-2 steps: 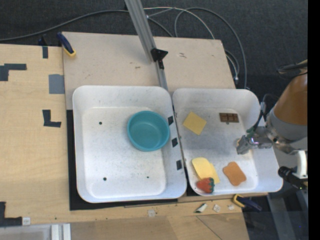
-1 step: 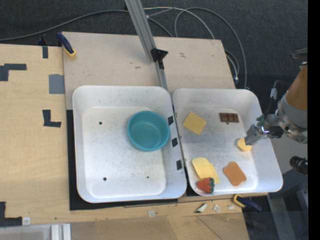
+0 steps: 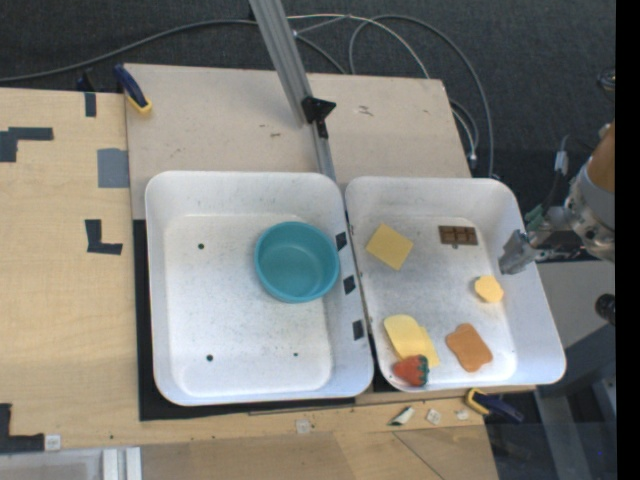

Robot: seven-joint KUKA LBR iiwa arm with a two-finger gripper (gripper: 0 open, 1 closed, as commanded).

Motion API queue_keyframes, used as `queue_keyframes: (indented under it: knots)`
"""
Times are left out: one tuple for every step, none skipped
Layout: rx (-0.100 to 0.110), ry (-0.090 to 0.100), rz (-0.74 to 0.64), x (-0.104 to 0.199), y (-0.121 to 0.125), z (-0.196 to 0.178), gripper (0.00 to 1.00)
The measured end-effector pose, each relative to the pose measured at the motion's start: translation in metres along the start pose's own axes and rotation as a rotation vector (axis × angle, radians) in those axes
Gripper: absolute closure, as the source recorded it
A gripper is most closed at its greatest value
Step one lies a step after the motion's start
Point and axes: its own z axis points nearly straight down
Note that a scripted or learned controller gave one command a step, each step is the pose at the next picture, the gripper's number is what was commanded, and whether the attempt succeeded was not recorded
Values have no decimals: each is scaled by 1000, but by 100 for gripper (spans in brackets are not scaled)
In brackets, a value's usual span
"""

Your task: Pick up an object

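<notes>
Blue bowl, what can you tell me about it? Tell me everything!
The blue bowl is round and teal-blue, smooth like plastic. It stands upright with its open side up, and nothing shows inside it. It sits in the left bin, toward that bin's right side, all alone. Nothing touches it except the bin floor underneath. The gripper is far away, over the right bin.

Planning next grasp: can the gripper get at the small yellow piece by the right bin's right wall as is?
Probably yes. The gripper sits at the right bin's right rim, just above the small yellow piece. Nothing lies between them; the orange piece sits apart. The nearby wall could crowd the fingers.
</notes>
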Motion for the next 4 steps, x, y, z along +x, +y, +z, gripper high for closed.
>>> queue_keyframes:
  knots:
    - [4, 3, -4, 53, 14, -2, 100]
    - [5, 4, -5, 109, 33, -3, 100]
    - [5, 3, -4, 159, 65, 0, 100]
    - [5, 3, -3, 209, 84, 0, 100]
